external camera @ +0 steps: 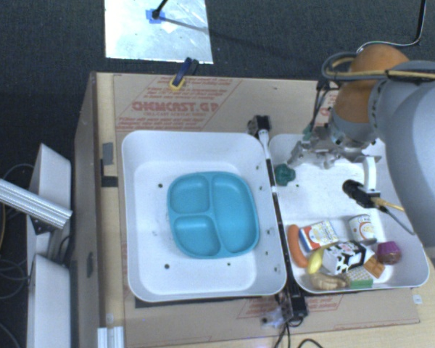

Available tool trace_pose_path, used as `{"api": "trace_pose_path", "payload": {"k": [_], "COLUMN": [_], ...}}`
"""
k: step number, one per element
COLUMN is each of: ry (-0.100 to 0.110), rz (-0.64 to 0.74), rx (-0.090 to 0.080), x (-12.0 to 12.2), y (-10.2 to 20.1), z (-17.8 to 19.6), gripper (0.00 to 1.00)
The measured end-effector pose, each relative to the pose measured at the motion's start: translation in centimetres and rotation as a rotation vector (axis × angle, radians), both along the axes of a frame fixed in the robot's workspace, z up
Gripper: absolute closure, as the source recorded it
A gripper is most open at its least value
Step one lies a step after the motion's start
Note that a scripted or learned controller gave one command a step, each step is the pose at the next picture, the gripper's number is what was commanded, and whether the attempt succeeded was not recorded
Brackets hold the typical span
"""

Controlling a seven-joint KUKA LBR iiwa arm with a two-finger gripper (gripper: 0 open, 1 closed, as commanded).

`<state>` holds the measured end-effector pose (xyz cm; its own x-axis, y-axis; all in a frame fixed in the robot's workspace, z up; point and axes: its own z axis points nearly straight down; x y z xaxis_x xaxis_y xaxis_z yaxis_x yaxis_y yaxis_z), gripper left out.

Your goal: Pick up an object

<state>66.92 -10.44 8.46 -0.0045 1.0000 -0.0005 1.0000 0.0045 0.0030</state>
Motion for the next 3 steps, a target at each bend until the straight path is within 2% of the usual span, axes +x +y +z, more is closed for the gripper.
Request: {"api": "trace_pose_path", "payload": {"k": [1, 2, 3], "ry": [0.001, 0.001, -0.002], "rz": [0.001, 0.001, 0.003], "rx": [0.0, 0.0, -0.002], "x": [0.0, 0.0, 0.1], "y": [1.7, 2.0, 2.0], "z": [0.0, 0.0, 1.2], "gripper": [0.0, 0.0, 1.0]}}
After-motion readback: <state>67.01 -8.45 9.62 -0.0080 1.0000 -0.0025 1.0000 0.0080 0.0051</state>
